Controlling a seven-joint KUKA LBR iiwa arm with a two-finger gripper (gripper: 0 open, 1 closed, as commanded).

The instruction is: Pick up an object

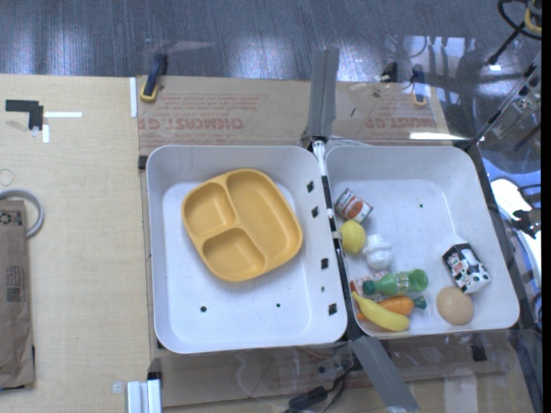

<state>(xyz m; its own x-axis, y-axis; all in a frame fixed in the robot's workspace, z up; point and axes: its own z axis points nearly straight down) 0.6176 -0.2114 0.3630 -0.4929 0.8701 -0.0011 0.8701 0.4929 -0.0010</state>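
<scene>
Two bins: shallow and white, side by side on the bench (77, 231), in the middle and right of the frame.
Far left edge: a brown paper bag (15, 291) lies flat on the light wood.
Left bin (159, 231): holds a yellow divided plate (243, 224) with three compartments, lying in the bin's upper middle, turned at a slant.
Right bin (413, 205): holds all the small things, gathered along its left wall and lower edge.
Left wall, top to bottom: a red and white can (352, 206) on its side, a lemon (353, 237) just below it, then a white lumpy object (378, 250) touching the lemon's lower right.
Lower left corner: a green bottle (398, 281) lying on its side, an orange carrot (398, 305) just under it, and a banana (381, 315) along the bin's lower rim.
Lower right: a black and white carton (466, 268), tilted, with a tan round object (455, 305) just below it, near the lower rim.
</scene>
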